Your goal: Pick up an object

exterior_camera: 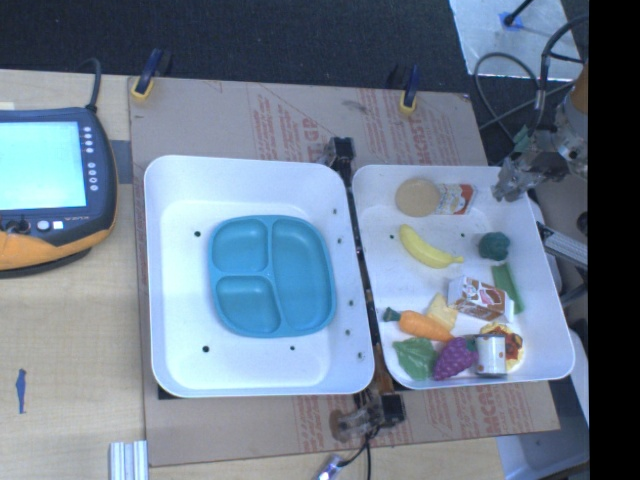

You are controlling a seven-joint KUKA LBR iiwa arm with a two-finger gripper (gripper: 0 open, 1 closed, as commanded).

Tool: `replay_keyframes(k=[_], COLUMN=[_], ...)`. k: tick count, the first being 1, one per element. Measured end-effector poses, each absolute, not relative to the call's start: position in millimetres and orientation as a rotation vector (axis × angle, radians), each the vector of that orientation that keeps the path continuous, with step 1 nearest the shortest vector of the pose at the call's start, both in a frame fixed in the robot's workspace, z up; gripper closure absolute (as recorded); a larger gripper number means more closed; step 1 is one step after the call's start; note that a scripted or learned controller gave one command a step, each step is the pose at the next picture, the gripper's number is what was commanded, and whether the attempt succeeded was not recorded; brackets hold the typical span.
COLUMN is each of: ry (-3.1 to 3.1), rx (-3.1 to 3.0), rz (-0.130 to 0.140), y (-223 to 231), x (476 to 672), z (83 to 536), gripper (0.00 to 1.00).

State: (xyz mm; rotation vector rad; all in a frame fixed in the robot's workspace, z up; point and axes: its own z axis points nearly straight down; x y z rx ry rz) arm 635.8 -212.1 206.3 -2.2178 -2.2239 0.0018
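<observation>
Your end effector (512, 180) hovers at the right bin's (560, 313) far-right rim; grip state unclear. Toys such as the banana (428, 249) crowd together there, so a descent may clip the rim.

A blue divided plate (271, 274) is set in the left white bin (170, 348). Off to the left, a control pendant (52, 183) with a lit screen is parked on the bench (70, 368). Two clamps (147, 75) are clipped at the cardboard's far edge.
</observation>
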Motion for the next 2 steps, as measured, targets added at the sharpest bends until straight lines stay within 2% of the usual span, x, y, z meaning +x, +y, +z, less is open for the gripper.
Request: replay_keyframes(k=[1,2], ry=[-2.225,-2.227], rx=[-2.216,-2.217], rz=[0.002,0.001], y=[-211.8,-211.8], x=[651.0,656.5], z=[194.1,196.0], gripper=[1.0,1.0])
